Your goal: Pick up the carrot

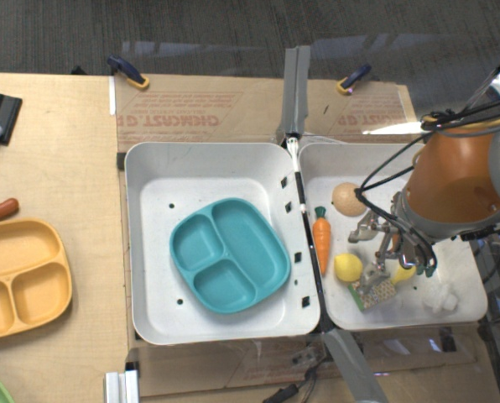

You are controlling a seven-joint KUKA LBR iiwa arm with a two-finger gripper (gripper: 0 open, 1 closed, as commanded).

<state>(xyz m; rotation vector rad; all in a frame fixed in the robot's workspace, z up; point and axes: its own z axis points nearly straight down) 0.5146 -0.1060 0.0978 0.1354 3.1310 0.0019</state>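
Lying in right bin [476, 296] beside divider: carrot [321, 239].

The grey arm with its orange band [451, 183] reaches in from the right, wrist bent downward, black cables looping over it, its metal two-finger gripper [393, 254] hanging low.

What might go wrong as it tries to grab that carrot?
The carrot lies tight against the bin wall, so the claw may hit the wall or find no room to close around it. The claw hangs nearer the lemon and egg, so it might knock or grab one instead.
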